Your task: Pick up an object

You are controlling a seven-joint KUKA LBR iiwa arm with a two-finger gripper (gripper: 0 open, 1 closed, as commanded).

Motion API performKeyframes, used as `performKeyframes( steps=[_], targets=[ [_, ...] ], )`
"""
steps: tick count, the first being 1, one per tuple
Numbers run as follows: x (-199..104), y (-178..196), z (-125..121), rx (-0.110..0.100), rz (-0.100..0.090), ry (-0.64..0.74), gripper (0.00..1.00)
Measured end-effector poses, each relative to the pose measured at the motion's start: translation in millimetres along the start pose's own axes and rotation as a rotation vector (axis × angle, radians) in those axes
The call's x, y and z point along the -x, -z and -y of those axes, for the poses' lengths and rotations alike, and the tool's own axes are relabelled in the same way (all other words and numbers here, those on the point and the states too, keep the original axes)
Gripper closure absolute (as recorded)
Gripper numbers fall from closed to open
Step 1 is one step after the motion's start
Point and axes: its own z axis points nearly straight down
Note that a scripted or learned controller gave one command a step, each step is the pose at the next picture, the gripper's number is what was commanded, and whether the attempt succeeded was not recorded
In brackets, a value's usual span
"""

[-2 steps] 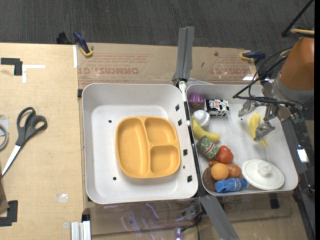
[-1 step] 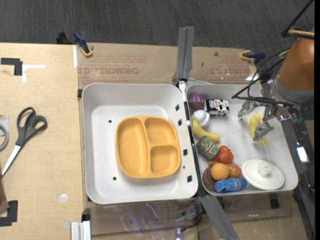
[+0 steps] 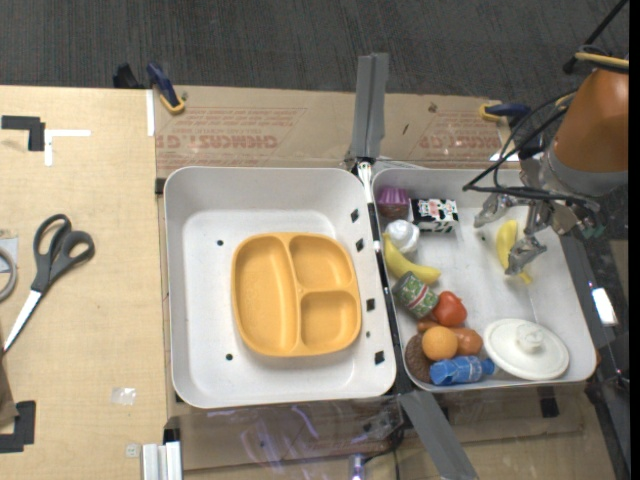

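My gripper (image 3: 508,234) hangs over the back right part of the right bin (image 3: 575,268), below the orange band of the arm (image 3: 595,118). Its two fingers (image 3: 523,255) stand apart, open, on either side of a small yellow fruit piece (image 3: 506,240) that rests on the bin floor. The fingers do not visibly press on it. Other things in this bin: a banana (image 3: 410,265), a silver-white piece (image 3: 402,234), a purple cup (image 3: 392,200), a black-and-white carton (image 3: 435,214), a green can (image 3: 414,293), a red fruit (image 3: 450,309), an orange (image 3: 439,342), a blue bottle (image 3: 460,370) and a white lidded dish (image 3: 526,348).
The left bin (image 3: 190,268) holds a yellow plate with three compartments (image 3: 297,293). Scissors (image 3: 50,258) lie on the wooden bench at far left. A grey divider bar (image 3: 368,118) runs between the bins at the back. Cables hang near the arm at the right.
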Motion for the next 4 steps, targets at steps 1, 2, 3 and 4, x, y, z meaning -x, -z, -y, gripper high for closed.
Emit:
performKeyframes(
  steps=[1, 2, 3, 4],
  targets=[
    [9, 0, 3, 0.000, 0.000, 0.009, 0.00],
    [5, -1, 3, 0.002, -0.001, -0.033, 0.00],
    [-4, -2, -2, 0.002, -0.004, 0.001, 0.00],
    [-93, 0, -33, 0.000, -0.002, -0.094, 0.00]
  ],
)
